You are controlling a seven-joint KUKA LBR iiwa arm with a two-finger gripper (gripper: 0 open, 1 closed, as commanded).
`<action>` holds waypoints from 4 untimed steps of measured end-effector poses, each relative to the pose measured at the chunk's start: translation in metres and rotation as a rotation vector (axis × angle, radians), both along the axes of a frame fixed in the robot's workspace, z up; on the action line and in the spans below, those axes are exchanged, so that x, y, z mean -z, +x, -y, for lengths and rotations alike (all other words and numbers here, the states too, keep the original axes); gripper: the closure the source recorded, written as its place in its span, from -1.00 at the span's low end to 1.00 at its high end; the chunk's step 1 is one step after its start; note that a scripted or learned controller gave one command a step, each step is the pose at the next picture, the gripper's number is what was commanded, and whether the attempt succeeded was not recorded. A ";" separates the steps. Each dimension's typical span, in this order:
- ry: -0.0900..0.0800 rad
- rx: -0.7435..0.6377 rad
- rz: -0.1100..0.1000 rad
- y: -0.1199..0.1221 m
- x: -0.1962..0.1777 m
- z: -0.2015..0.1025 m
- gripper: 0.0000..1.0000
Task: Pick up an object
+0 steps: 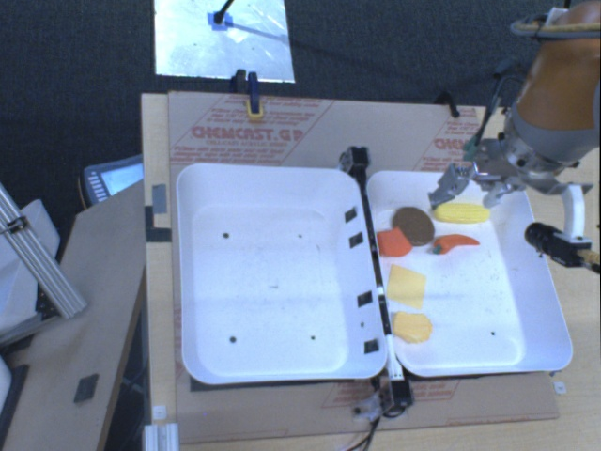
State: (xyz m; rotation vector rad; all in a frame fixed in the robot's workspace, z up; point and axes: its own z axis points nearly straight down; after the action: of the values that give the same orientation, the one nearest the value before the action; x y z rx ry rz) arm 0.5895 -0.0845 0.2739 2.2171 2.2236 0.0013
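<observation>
The grey arm with its orange upper section reaches in over the back of the right-hand shallow white plastic bin (535, 346). Its two-finger gripper (470, 188) hangs just above a long yellow corn-shaped toy (462, 213) lying near the bin's far wall. The jaws appear spread apart, with nothing between them; one finger (449, 187) points down toward the left end of the corn.

The candidates for picking all sit in this bin. Just left of the corn lies a brown rounded disc (413, 225), and touching or nearly touching it is an orange-red blocky piece (394, 243). A slim orange-red chilli-shaped toy (456, 243) rests just in front of the corn. Further forward lie a flat pale-yellow square (407, 286) and a smaller yellow-orange lump (412, 327). The left-hand white bin (202, 205) holds no toys.

The corn looks the likeliest target, and the risks come from crowding. If the jaws descend slightly left, a finger may land on the brown disc instead of beside the corn, blocking closure. The corn's rounded, smooth body could roll or squirt out as the jaws close. It also lies close to the bin's back wall, so a finger could catch the wall or rim on the way down.
</observation>
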 end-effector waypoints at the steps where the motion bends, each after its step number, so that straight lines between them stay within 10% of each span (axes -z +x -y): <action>1: 0.002 0.002 -0.014 -0.010 0.167 0.001 -1.00; 2: 0.003 -0.002 0.012 0.062 0.183 0.036 -1.00; 3: -0.006 0.000 0.022 0.040 0.181 0.015 -1.00; 4: -0.001 -0.003 0.010 0.083 0.186 0.011 -1.00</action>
State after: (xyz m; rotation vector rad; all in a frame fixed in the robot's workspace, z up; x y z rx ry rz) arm 0.6730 -0.0951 0.0884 2.2076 2.2214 0.0114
